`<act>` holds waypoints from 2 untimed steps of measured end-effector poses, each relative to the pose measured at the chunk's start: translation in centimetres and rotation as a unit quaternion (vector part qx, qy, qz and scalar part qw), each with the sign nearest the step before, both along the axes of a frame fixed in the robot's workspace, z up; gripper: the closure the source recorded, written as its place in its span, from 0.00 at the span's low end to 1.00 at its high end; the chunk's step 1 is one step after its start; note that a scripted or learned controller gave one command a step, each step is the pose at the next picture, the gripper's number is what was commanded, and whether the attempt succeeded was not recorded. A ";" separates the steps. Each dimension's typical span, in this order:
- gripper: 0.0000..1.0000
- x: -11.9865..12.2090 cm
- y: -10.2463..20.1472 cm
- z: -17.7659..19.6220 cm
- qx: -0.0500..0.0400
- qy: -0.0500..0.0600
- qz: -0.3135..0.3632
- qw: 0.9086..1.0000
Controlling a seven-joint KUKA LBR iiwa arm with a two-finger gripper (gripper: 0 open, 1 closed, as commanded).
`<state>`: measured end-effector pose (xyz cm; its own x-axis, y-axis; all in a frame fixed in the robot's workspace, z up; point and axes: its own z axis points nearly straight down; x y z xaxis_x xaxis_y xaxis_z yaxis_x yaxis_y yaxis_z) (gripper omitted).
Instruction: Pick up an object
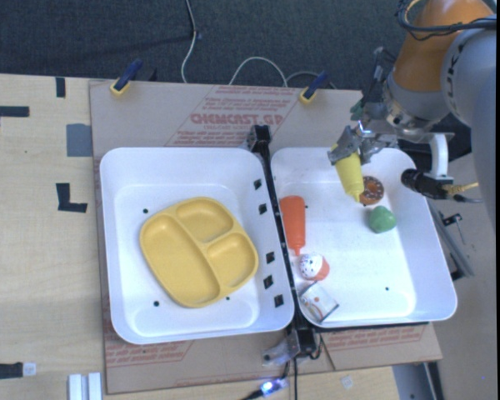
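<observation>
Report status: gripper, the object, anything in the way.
Gripper over right bin, shut on yellow object. Object lifted, hanging tilted. Brown round piece and green piece close beside.

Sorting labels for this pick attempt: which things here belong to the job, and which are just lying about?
In the job:
gripper
yellow object between its fingers
right bin

Lying about:
yellow divided plate in the left bin
orange carrot
green object
brown round object

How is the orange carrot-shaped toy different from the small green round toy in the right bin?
The orange carrot-shaped toy is long and slim; the small green round toy is short and rounded. The carrot lies by the divider between the bins, the green toy nearer the bin's right side. Both rest on the right white bin floor.
</observation>
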<state>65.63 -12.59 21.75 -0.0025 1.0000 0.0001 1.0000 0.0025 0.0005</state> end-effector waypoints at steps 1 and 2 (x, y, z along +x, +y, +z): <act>1.00 0.7 0.1 6.0 0.000 -0.001 0.000 1.000; 1.00 0.7 0.2 6.8 0.000 0.002 -0.001 1.000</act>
<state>66.38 -12.43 28.52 -0.0013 1.0000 -0.0001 1.0000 0.0013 -0.0030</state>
